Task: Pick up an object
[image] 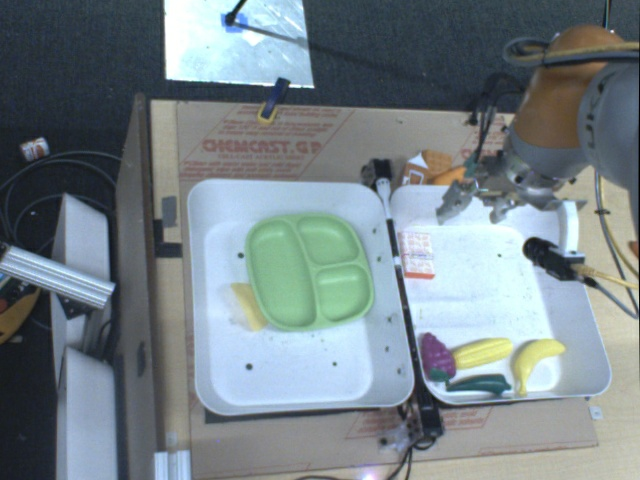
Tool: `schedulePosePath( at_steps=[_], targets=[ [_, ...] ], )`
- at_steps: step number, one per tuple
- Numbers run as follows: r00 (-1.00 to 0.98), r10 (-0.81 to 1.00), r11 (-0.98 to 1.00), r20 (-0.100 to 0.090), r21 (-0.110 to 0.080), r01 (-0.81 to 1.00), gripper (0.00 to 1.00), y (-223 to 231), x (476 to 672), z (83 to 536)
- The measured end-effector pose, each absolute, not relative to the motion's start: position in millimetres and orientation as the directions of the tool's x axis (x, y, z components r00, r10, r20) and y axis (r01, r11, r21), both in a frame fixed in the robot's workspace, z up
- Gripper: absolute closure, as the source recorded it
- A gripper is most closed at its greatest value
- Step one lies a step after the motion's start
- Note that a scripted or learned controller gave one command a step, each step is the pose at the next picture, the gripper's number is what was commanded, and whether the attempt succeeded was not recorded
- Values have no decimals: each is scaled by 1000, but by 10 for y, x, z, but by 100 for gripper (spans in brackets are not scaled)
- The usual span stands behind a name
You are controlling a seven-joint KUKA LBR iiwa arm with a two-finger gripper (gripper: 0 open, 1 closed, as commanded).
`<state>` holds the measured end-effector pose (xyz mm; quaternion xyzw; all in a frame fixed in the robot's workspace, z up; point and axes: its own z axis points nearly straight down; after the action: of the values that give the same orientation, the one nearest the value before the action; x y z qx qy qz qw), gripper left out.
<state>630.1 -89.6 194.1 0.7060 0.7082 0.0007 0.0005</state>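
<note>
Fingers: the gripper [470,203] is hanging with its fingers spread apart, gripping nothing, above the right bin's [570,313] far edge.
Arm: it is reaching in from the right, seemingly poised to descend.
Nearest object: a small white-and-red packet [416,253] is lying flat by the divider, long axis running near to far.
Near corner: two bananas [510,355], purple grapes [436,356] and a green piece are crowding together.
Left bin: a green divided plate [308,271] is sitting there.

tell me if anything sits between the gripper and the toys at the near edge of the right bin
Nothing visible blocks it. The gripper hangs over the right bin's far end; the bananas and purple grapes lie at its near edge, with bare floor between. The small white card lies off to the side.
</note>
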Motion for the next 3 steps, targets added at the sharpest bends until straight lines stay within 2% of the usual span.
schedulePosePath(
  at_steps=[1, 2, 3],
  targets=[
    [-6, 1000, 6, 1, 5, 1000, 100, -891, 6311, 2053],
    [-2, 1000, 2, 1, -4, 1000, 100, -664, 5870, 1828],
    [-7, 1000, 7, 3, -5, 1000, 100, -95, 5185, 1840]
  ],
)
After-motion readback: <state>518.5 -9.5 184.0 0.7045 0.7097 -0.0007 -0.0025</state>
